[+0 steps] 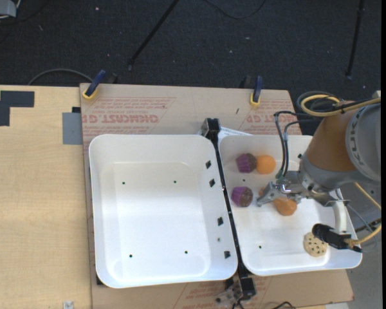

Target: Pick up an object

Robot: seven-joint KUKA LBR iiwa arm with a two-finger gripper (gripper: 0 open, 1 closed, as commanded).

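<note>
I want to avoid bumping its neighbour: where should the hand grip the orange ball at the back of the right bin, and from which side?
Grip the orange ball across its middle, coming straight down from above. It is round, so any width serves, but a purple ball touches its left side; set the fingers front and back, where the bin floor looks bare. The hand sits just in front.

Lighting even and bright across the white bins [154,166], which are near overexposed. Upper frame dark. Overall image soft, with faint shadows.
</note>
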